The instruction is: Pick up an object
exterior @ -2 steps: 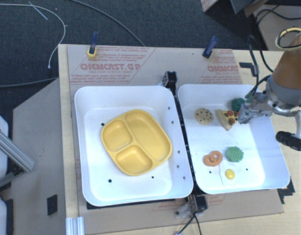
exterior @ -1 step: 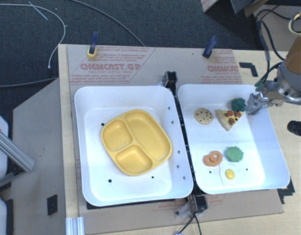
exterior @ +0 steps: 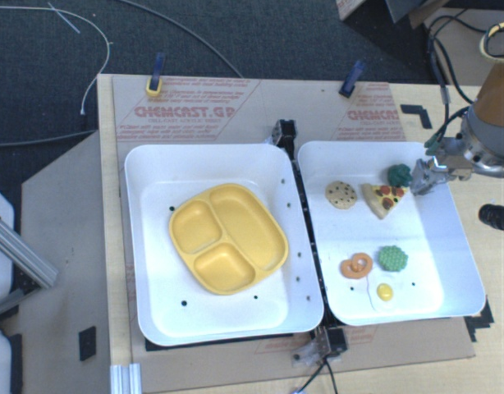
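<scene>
Left bin point(exterior: 153, 220): a shallow white tray holding a yellow divided plate point(exterior: 227, 238) with three compartments, lying roughly at the centre and turned at a slant.

Right bin point(exterior: 457, 245): a matching white tray, set just beside the first, carrying six small toy foods.

Upper row, right bin: a speckled cookie point(exterior: 341, 194), a pizza slice point(exterior: 382, 199) just to its right, and a dark green broccoli piece point(exterior: 399, 175) near the far wall (partly crowded by the tool above it).

Lower row, right bin: an orange doughnut ring point(exterior: 357, 265), a lighter green leafy piece point(exterior: 392, 258) beside it, and a small yellow piece point(exterior: 385, 292) nearer the front wall.

Arm: the grey arm enters from the right, its orange band visible at the frame's edge.

Gripper point(exterior: 423, 176): poised at the far right corner of the right bin, right next to the broccoli piece; whether it is released or clenched cannot be made out, and nothing is seen between its tips.

Bench: brown printed cardboard point(exterior: 194, 109) underlies both bins, pinned by two blue clamps point(exterior: 158, 72) along the far edge.
</scene>
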Motion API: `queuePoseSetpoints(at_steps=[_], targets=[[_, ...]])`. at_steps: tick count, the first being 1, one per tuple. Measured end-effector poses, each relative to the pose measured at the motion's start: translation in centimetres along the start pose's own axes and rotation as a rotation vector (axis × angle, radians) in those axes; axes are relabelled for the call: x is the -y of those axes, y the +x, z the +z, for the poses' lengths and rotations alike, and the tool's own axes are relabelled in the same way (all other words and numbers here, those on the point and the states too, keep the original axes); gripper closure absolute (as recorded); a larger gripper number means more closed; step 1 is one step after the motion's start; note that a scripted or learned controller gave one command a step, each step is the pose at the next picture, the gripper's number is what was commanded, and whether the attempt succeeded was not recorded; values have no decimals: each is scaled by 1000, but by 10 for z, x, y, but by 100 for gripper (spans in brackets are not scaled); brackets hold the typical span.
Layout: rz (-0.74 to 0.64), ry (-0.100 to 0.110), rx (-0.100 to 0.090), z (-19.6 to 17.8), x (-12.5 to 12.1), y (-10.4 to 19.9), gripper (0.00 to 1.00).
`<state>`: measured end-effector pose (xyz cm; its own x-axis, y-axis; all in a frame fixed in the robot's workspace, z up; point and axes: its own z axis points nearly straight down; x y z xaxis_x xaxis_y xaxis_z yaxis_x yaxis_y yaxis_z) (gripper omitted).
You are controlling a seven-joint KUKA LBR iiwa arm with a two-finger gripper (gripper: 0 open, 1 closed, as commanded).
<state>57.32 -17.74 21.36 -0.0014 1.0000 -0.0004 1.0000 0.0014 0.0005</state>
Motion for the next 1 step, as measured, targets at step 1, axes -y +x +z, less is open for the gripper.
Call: queuePoseSetpoints(at_steps=[1], targets=[[-3, 3, -3, 6, 9, 47, 100]])
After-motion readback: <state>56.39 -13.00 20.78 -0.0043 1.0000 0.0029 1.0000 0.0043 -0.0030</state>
